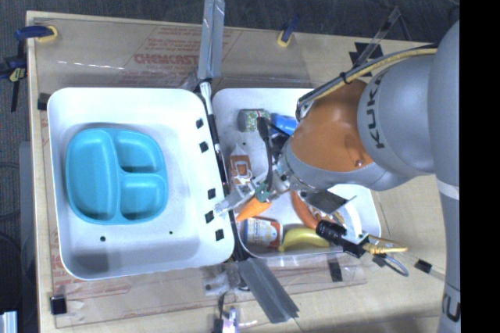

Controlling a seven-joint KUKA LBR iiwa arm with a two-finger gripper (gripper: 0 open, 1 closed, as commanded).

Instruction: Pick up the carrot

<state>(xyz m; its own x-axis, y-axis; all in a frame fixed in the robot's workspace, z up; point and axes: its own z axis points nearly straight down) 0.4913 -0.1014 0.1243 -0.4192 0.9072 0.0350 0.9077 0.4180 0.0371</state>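
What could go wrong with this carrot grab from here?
Crowding: the carrot lies at the right bin's left wall, touching a jar beside a banana, so the pincer may catch or nudge those instead.

Wall contact: the pincer is low and close to the divider between the bins, so it might scrape it.

View: the arm covers much of that bin, so a missed grip could be hard to spot.

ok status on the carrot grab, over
Gripper down in the right bin, at the carrot. Grasp unconfirmed. Banana and jar crowd close beside.
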